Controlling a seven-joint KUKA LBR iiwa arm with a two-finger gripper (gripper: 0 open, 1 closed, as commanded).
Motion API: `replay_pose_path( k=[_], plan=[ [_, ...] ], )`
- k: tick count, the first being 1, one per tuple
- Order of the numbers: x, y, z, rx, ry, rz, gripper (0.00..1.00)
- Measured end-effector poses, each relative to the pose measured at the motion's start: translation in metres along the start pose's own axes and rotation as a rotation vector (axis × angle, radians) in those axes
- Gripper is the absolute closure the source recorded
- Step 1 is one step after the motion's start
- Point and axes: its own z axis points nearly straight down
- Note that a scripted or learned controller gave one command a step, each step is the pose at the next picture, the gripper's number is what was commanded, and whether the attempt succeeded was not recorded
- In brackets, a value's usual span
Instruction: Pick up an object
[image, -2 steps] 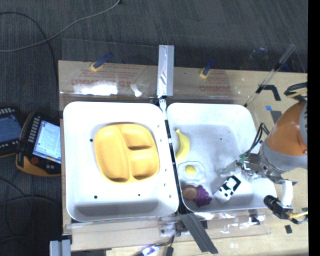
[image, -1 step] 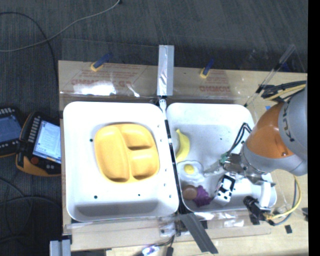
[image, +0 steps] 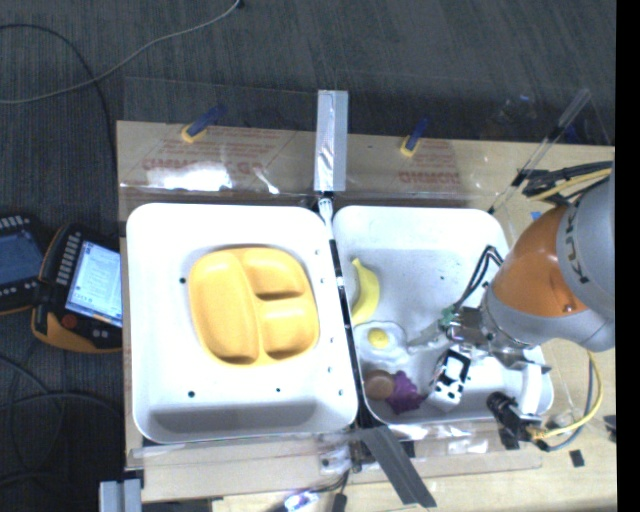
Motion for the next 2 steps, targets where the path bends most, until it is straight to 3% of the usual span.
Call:
replay_pose_path(
  k=[1, 2],
  plan=[
    [0.003, 0.001, -0.010, 0.000, 0.004, -0.004, 1.00],
    [0.055, 0.061, -0.097, 0.019, 0.003, -0.002, 1.00]
  ],
)
